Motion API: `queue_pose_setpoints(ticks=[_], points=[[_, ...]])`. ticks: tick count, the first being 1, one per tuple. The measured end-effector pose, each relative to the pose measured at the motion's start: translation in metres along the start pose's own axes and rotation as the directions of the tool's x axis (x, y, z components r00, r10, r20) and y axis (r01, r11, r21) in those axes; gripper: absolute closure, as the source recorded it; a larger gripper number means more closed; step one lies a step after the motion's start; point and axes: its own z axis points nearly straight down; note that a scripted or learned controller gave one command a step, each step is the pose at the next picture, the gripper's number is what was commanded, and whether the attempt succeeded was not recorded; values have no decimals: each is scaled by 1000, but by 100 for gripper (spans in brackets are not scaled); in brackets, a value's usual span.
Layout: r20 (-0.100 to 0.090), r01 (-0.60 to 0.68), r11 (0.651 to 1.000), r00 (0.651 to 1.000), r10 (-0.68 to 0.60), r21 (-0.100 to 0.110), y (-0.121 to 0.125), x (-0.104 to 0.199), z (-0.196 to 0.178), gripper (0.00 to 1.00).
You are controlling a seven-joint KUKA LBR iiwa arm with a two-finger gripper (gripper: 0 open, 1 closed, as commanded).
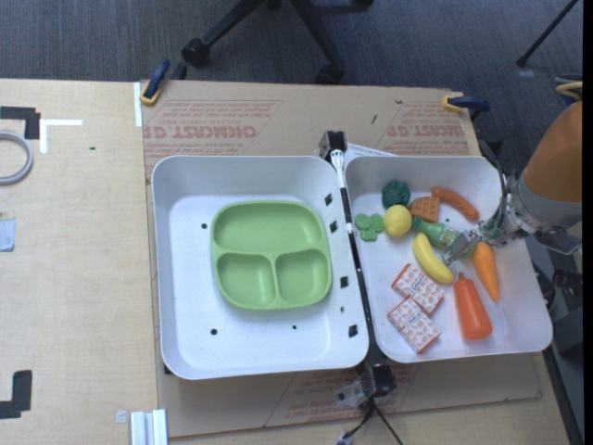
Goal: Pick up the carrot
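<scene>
The tool [479,240], its state impossible to tell, hovers touching the carrot's [486,269] upper end; the carrot stretches down away from it.

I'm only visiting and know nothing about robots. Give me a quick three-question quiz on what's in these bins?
1. True or false: the green divided plate lies in the left bin.
2. Which lies nearest the gripper? A) lemon B) carrot C) crackers
3. Fill in: the banana lies in the ____ bin.

Key: 1 true; 2 B; 3 right.
</scene>
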Motion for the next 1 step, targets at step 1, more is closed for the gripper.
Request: queue_pose_setpoints(ticks=[1], points=[[3, -3, 1000, 1000, 3, -3, 1, -1, -10, 100]])
